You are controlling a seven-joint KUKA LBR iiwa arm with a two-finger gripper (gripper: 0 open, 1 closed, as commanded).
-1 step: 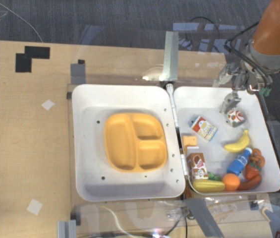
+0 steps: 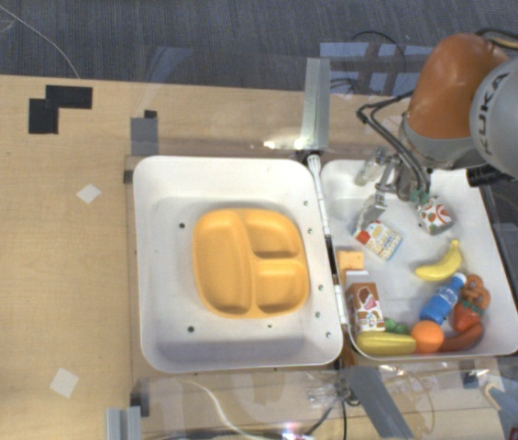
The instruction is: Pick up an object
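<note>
My gripper hangs over the back of the right bin, open, with nothing between its fingers. One fingertip points down just above a small white carton with coloured print. A white and red strawberry-print cube lies just right of the other finger. Further forward in the same bin are a yellow banana, a blue bottle, a brown carton, an orange, a long yellow piece and red toy vegetables.
The left bin holds a yellow divided plate. A metal rail separates the two bins, with a small orange square beside it. The grey arm with its orange band reaches in from the upper right.
</note>
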